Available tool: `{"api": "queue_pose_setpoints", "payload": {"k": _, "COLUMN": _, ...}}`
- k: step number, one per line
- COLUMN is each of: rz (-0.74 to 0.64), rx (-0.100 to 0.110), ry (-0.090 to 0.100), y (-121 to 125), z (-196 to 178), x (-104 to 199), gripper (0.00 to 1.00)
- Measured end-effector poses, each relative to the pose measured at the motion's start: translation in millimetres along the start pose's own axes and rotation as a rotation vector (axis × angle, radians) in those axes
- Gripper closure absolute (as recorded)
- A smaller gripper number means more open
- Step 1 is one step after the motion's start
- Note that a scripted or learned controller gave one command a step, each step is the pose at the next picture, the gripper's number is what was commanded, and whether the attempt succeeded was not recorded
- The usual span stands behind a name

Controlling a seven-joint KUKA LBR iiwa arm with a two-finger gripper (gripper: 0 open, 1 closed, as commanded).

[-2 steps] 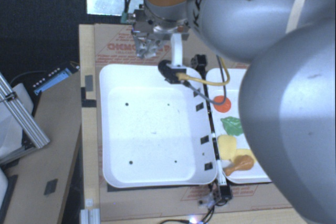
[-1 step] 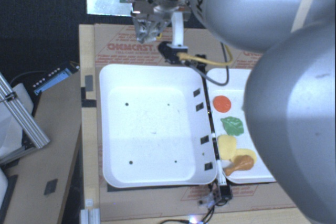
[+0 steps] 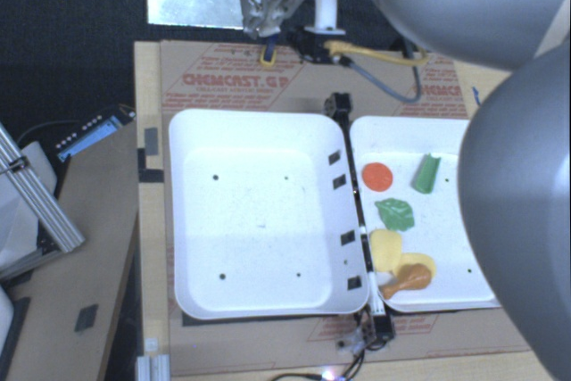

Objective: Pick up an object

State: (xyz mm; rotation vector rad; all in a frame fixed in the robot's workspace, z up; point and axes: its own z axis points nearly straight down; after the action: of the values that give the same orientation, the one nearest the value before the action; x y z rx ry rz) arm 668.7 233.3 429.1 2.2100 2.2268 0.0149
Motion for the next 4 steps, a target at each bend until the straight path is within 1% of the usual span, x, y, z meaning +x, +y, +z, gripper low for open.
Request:
{"api": "queue_pose_setpoints", "payload": {"k": 1, "rz": 0.0, "rx": -0.001, "ry": 0.0, "y": -1, "z": -95, "x": 2, "gripper": 1.0}}
{"api": "queue_pose_setpoints", "payload": {"k": 2, "rz": 0.001, "rx": 0.008, "ry": -0.002, "y": -29, "z": -108, "x": 1, "gripper": 1.0}}
{"api": "queue_pose_setpoints", "payload": {"k": 3, "rz": 0.011, "rx": 0.011, "ry": -0.006, "y": 1, "z": -69, "x": -49, "gripper": 1.0}}
{"api": "queue_pose_setpoints", "payload": {"k": 4, "rz": 0.004, "rx": 0.006, "ry": -0.002, "y": 1, "z": -99, "x": -34, "gripper": 1.0}}
